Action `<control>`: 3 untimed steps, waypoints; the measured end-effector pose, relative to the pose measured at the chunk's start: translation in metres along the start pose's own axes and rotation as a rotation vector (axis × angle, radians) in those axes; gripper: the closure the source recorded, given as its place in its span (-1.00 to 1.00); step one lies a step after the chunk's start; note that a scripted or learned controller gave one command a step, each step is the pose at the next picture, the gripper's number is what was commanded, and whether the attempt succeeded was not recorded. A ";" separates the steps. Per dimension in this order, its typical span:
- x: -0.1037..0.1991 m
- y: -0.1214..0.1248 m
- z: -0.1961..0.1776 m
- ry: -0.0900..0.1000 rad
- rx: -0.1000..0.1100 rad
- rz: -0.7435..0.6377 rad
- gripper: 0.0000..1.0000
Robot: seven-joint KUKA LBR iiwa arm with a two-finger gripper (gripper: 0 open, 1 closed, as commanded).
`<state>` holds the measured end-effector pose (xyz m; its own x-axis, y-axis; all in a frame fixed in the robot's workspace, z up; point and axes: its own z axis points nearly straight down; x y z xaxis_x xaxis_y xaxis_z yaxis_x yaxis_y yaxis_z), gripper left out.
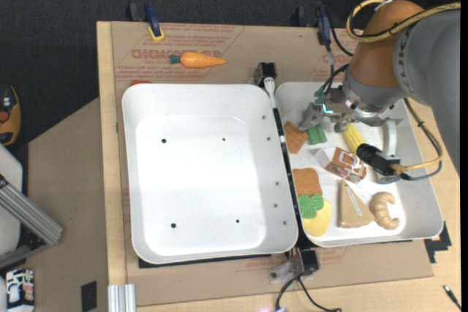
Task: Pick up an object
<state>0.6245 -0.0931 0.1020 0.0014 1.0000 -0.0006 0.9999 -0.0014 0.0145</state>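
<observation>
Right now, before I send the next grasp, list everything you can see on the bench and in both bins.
Left bin: one, white, on the left half of the bench.
Right bin: one, white, beside the left bin, holding the toy food.
Carrot: one, orange with a green top, on the cardboard behind the left bin.
Corn cob: one, yellow, far part of the right bin.
Green block: one, green, left of the corn cob.
Croissant: one, tan, near right of the right bin.
Wedge: one, tan, left of the croissant.
Lettuce piece: one, green, near left of the right bin.
Clamp: one, blue and yellow, far bench edge.
Arm: one, grey with an orange band, over the right bin.
Gripper: one, above the far part of the right bin.
</observation>
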 end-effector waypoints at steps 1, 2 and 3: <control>0.000 0.001 -0.011 0.000 -0.003 0.000 1.00; -0.002 0.005 -0.039 -0.001 0.010 -0.002 1.00; 0.046 0.048 -0.134 0.001 0.000 -0.008 1.00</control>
<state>0.6702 -0.0470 0.2365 -0.0071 1.0000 -0.0001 0.9999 0.0071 0.0149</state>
